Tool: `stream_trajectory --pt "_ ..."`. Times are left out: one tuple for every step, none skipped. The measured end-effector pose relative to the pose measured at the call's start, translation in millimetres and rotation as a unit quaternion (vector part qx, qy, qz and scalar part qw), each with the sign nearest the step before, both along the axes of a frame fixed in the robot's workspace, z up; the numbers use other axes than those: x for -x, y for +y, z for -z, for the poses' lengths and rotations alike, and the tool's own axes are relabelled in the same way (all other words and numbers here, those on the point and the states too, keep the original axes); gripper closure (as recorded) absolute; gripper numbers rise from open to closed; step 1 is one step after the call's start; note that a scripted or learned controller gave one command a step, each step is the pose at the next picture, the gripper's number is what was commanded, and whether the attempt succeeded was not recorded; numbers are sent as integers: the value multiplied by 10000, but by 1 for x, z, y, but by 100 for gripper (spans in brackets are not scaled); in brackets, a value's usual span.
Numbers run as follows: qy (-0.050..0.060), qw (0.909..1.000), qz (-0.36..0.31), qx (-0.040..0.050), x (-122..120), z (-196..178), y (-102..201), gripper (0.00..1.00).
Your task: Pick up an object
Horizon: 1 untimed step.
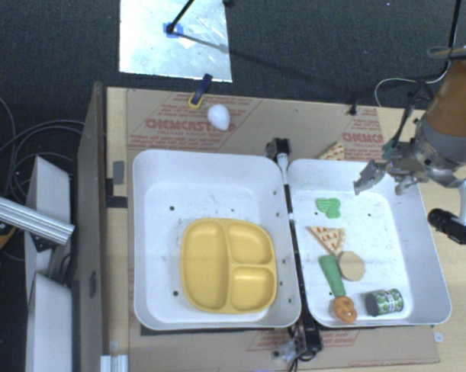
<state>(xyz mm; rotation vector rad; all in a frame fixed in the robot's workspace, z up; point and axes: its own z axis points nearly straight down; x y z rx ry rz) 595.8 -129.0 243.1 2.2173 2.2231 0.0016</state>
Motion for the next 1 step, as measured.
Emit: stream_trajectory --pt "63 10000 6 -24 72 83 41 0"
